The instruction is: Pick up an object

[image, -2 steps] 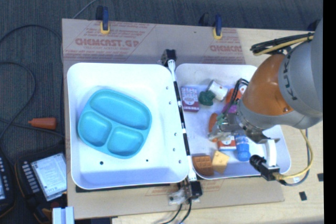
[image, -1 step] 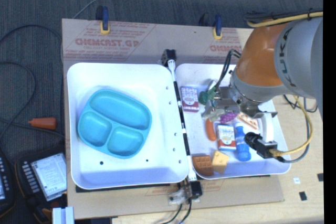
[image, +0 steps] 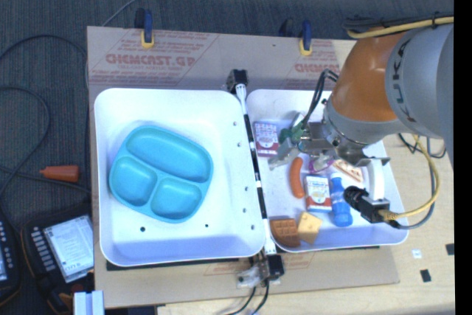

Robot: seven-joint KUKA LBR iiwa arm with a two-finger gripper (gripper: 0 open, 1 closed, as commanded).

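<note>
The brown board [image: 221, 55] under the bins bears red "CHEMCAST GP" print behind the left bin [image: 177, 103], and a partly cut repeat of it behind the right bin [image: 273, 96]. The arm [image: 420, 77] shows dark letters "KU" on its grey casing. Print on the small packets in the right bin is too small to read.

The right bin [image: 265, 103] is crowded: a hot dog [image: 296, 177], small cartons [image: 318, 190], a blue bottle [image: 340, 207] and a waffle [image: 285, 231] lie close together, with the arm [image: 383, 85] looming over its far half. The left bin [image: 158, 103] has open floor around a blue divided tray [image: 161, 172].
</note>
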